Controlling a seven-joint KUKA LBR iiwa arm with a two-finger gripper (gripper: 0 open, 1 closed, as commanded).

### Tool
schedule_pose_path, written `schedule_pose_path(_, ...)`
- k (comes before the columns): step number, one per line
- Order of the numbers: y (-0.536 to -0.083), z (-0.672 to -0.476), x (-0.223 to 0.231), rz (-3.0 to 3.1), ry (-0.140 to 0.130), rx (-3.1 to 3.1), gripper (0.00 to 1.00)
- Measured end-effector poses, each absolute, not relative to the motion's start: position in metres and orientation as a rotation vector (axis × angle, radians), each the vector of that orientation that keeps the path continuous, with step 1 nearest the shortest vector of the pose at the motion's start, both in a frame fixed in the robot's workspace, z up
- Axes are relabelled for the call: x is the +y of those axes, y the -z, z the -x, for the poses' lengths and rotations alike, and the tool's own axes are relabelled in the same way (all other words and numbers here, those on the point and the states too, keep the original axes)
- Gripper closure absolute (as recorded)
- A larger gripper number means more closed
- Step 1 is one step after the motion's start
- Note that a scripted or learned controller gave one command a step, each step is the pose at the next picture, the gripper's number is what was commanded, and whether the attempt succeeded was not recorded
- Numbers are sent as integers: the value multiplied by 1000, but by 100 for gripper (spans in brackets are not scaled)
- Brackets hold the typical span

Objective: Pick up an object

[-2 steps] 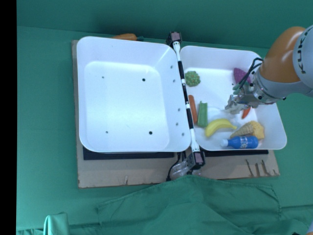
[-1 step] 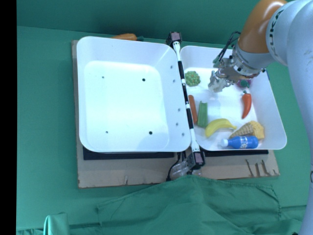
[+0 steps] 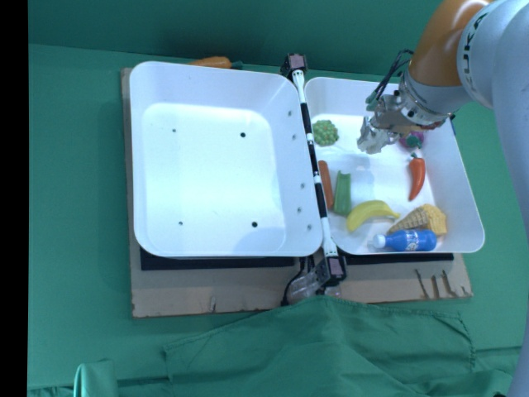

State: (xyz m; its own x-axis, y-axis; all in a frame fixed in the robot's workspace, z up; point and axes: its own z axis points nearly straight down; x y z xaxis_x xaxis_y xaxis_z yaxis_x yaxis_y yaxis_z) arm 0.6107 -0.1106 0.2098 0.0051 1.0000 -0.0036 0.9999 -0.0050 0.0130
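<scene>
The right bin (image 3: 463,213) holds several toy foods: a green broccoli piece (image 3: 325,131), an orange carrot (image 3: 326,184), a green cucumber (image 3: 342,193), a yellow banana (image 3: 370,213), a red chili pepper (image 3: 417,176), a yellow corn wedge (image 3: 422,218) and a blue bottle (image 3: 407,241). My gripper (image 3: 371,141) hangs over the upper middle of this bin, right of the broccoli and above the cucumber. A pink and green item (image 3: 412,140) peeks out just right of the gripper, partly hidden by the wrist.
The left bin (image 3: 165,213) lies beside the right one, with a black-and-white divider bar (image 3: 314,160) between them. An orange object (image 3: 212,61) lies behind the left bin's far rim. Green cloth (image 3: 331,346) covers the front of the bench.
</scene>
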Motion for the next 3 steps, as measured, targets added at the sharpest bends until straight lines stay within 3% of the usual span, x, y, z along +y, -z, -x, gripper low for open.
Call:
schedule_pose_path(1,-186,-636,-111,-2219,-3,2214,100)
schedule_pose_path(2,-185,-675,-109,-2214,-10,2212,100)
schedule_pose_path(3,-186,-640,-138,-2218,-13,2206,100)
